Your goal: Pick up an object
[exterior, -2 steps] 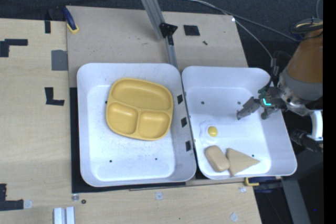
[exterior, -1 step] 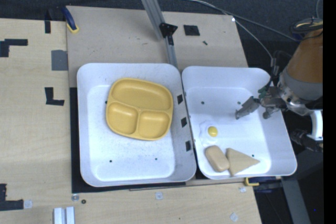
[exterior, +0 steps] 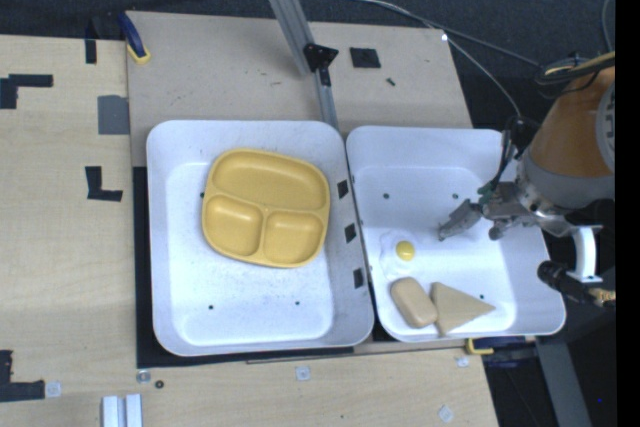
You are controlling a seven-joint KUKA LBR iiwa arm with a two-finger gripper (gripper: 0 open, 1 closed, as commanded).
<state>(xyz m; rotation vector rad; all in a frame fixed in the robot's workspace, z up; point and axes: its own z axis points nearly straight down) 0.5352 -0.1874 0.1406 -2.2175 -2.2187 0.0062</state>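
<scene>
In the right bin lie a small yellow ball, a tan oblong piece and a tan wedge, the last two side by side near the front wall. My gripper hovers over the right half of this bin, to the right of the ball and above the wedge. Its fingers are spread open with nothing between them. A yellow divided plate rests in the left bin.
A slanted metal pole rises behind the bins, with a black clamp at its foot. Cables run across the dark floor at the back. The arm's orange band stands at the right bin's right wall.
</scene>
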